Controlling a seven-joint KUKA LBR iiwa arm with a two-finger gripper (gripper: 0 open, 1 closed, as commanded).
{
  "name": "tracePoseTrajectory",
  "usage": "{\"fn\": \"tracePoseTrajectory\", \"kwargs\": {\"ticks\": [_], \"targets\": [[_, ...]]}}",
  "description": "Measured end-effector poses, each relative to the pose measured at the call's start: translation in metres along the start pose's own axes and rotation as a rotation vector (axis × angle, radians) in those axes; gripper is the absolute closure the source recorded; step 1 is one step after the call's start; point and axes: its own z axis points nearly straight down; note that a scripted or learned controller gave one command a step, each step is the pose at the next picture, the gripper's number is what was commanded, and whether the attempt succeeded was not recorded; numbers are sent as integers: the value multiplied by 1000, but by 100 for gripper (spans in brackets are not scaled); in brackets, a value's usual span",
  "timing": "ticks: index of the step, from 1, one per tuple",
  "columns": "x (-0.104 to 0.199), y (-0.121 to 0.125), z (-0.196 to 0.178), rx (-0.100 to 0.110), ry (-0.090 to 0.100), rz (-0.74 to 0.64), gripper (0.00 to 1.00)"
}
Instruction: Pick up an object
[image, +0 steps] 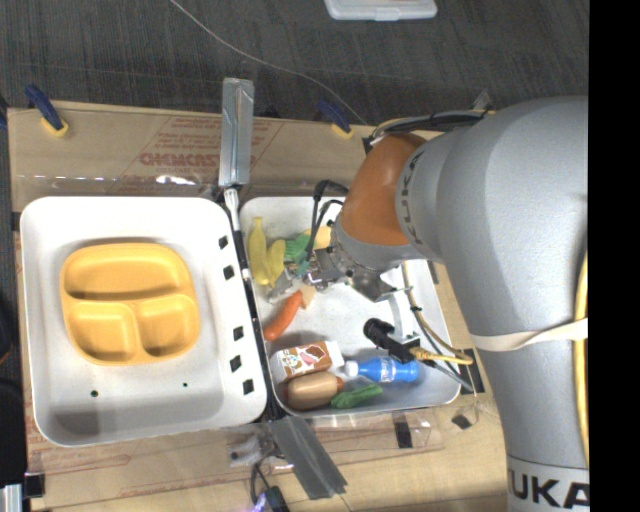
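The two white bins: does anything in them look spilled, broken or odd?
Nothing looks spilled or broken. The left bin holds a yellow divided tray sitting level. The right bin has toy food in a loose jumble: banana, carrot, blue bottle on its side. That looks deliberate.

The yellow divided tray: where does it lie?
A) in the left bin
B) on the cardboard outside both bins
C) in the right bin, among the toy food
A: the yellow divided tray rests on the floor of the left bin, apart from the cluttered right bin.
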Motion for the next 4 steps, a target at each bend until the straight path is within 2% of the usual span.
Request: {"fn": "tracePoseTrajectory", "kwargs": {"ticks": [1, 2, 3, 4], "targets": [[-2, -1, -7, 5, 0, -1, 100], [40, 67, -100, 0, -1, 322, 100], [3, 75, -100, 0, -2, 151, 100], [4, 75, -99, 1, -1, 148, 0]]}}
